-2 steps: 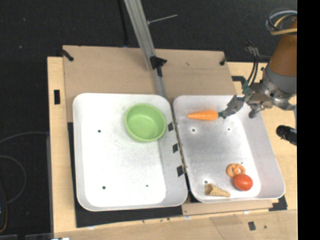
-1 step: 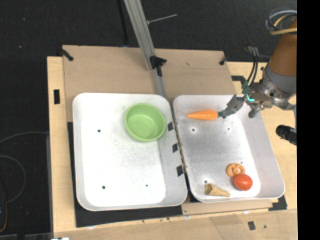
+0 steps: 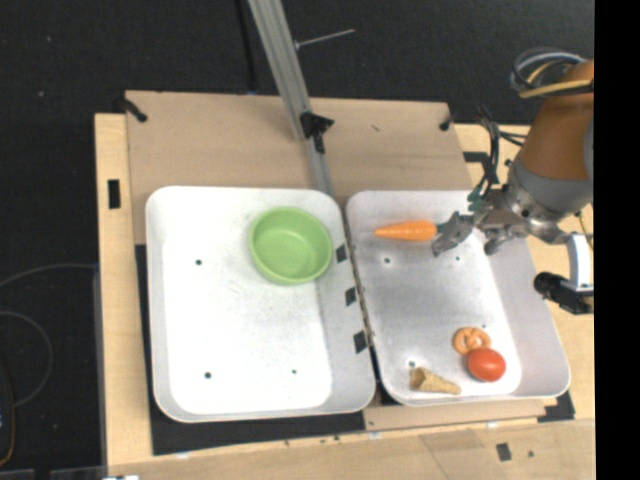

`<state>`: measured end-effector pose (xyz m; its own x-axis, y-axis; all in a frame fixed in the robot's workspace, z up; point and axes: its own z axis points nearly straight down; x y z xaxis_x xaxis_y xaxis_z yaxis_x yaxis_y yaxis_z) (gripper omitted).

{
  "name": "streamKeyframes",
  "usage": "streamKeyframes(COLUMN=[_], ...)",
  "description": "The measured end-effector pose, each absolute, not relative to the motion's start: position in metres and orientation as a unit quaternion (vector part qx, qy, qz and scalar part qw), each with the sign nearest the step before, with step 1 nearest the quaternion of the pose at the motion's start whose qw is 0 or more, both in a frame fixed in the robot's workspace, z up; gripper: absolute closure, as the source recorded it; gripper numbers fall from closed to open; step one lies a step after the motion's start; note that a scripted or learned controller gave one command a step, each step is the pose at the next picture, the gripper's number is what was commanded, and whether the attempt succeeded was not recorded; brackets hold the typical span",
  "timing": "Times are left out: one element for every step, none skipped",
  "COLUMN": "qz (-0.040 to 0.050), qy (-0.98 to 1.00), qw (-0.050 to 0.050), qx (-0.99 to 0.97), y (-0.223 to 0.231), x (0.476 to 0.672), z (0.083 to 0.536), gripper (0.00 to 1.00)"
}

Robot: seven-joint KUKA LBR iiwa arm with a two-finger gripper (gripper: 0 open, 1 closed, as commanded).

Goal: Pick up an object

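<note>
End effector (image 3: 470,230) near tapered, apparently smooth carrot (image 3: 406,232).

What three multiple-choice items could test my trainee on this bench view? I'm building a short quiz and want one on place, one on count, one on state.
1. Where does the green bowl sit?
A. left bin
B. right bin
C. bare bench

2. How many things lie in the right bin?
A. two
B. four
C. six

3. How does the bowl stand?
A. upside down
B. on its side
C. upright, mouth up

Key: 1 A, it rests in the left bin. 2 B: carrot, pretzel, tomato, cone. 3 C, its hollow shows.
</note>
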<state>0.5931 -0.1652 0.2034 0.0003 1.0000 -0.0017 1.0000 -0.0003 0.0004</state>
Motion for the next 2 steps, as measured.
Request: streamKeyframes(qz=[-0.0017, -0.0019], qy=[0.707, 0.706], qw=[-0.001, -0.001], qx=[0.708, 0.708], y=[-0.166, -0.167], x=[0.586, 0.585], z=[0.159, 0.106], gripper=[0.0, 0.0])
